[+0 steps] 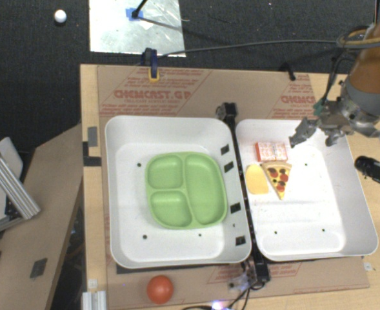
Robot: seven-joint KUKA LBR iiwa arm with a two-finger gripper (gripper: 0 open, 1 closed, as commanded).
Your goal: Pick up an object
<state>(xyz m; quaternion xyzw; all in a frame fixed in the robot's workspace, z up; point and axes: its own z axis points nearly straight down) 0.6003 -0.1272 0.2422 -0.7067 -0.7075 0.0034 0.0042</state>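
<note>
**Three small items in the right bin, gripper poised above the far corner**

Nearest the camera, an orange-red ball (pixel 159 289) sits on the bench just outside the front rim of the left bin (pixel 122 173). Inside that bin lies a green divided tray (pixel 186 189) with three compartments, set roughly in the middle, with bare white floor all round it.

The right bin (pixel 344 225) has its whole front half open. The things to pick cluster in its left, far part. A pizza slice (pixel 280 177) lies flat, its long axis running near to far with a slight slant; the tip points toward the front of the bin and the crust edge faces away. Touching its left side is a pale yellow piece (pixel 257 179), rounded and lying flat. Just beyond both is a small red-and-white packet (pixel 271 152), long axis across the bin, close to the slice's crust. The three crowd each other near the divider between the bins, where black clips (pixel 230 166) line the rims.

Farther back and to the right, the gripper (pixel 313 134) hangs over the bin's far edge, clear of the packet; its fingers (pixel 300 136) appear spread, with nothing between them. The grey arm with its orange band (pixel 373 63) comes in from the right.
</note>
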